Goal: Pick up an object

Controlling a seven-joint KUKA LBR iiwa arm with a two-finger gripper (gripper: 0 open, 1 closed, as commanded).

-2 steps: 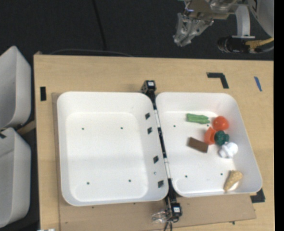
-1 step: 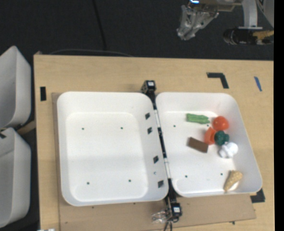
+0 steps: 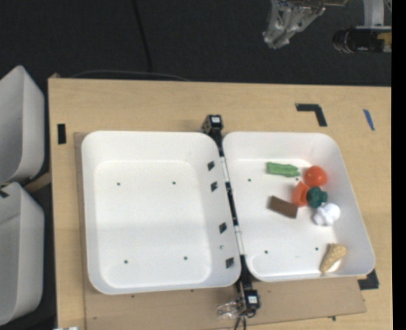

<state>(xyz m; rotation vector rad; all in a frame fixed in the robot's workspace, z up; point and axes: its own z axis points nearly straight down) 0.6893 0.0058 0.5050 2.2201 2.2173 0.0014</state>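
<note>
On the wooden surface (image 3: 155,102), 2 shallow white bins are lying side by side: left bin (image 3: 148,143), right bin (image 3: 258,267). Contents of the right bin, all crowding toward its right half: 1 green block (image 3: 283,169) near the far wall; 1 orange ball (image 3: 316,176) just beside it; 1 smaller orange piece (image 3: 299,194) touching 1 dark green piece (image 3: 316,197); 1 brown block (image 3: 283,207) lying flat, just left of that cluster; 1 white crumpled item (image 3: 325,214) touching the dark green piece; 1 tan item (image 3: 333,258) sitting apart near the front right corner. Claw (image 3: 280,38): hanging high beyond the far edge of the surface, well apart from both bins, carrying nothing visible; whether it is spread or closed cannot be told at this distance. Handling advice, as judgement: the tan item and the green block are standing clearest of neighbours and are offering the safest targets; the orange-green-white cluster is risking a nudge or a double catch. Descending straight over the chosen piece, aligned across its narrow side and clear of the bin wall, is looking wisest.
</note>
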